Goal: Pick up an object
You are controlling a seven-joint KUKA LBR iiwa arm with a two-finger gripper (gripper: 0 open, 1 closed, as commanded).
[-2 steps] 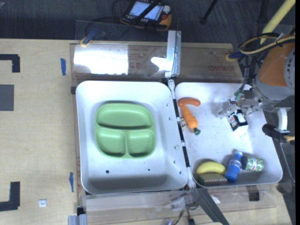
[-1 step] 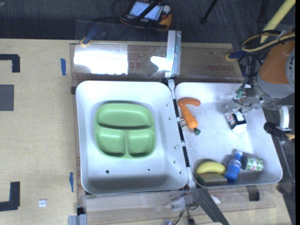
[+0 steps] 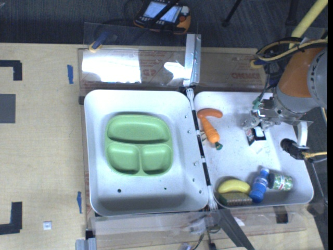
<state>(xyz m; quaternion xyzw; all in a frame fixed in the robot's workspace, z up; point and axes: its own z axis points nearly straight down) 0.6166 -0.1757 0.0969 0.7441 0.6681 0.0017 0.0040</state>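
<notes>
Gripper [image 3: 258,125] hangs low at 1 o'clock in right bin [image 3: 234,155]; spread or pressed together, cannot tell. Nothing visibly held. Carrot [image 3: 210,130] at 11, banana [image 3: 233,185] and bottle [image 3: 260,185] at 6. Pick not yet done.

We see two white bins [image 3: 99,108] on a pale wood-coloured bench [image 3: 36,139] marked with black squares and bits of blue tape. A light green divided tray [image 3: 139,143] sits in the left bin. In the right bin we see an orange carrot [image 3: 210,129], an orange sausage [image 3: 210,113], a yellow banana [image 3: 233,185], a blue bottle [image 3: 259,185] and a green-patterned can [image 3: 281,182]. The arm [image 3: 302,82] is grey with an orange band.
</notes>
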